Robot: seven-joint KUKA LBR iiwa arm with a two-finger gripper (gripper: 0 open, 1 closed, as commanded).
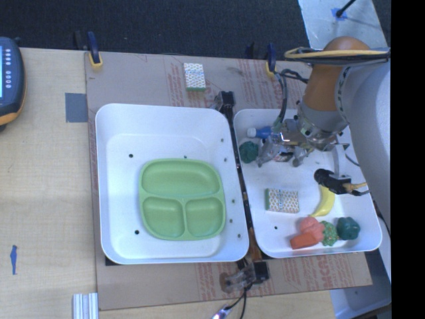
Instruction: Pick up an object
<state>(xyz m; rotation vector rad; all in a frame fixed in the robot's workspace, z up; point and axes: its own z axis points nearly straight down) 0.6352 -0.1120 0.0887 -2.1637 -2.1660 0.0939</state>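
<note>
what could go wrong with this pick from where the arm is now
The gripper hangs low at the top of the right bin, with a dark green object and a blue-and-white item crowded near the wall, so it might nudge them or grab nothing. The banana, patterned block and the toy food cluster lie farther down the bin, away from the gripper.

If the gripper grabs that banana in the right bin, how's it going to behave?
The banana looks like a small toy, so it is probably light and stiff. Its curved, smooth sides may slip or pivot between fingers. It lies flat on the right bin, so it seems unlikely to roll, though a push could spin it.
</note>
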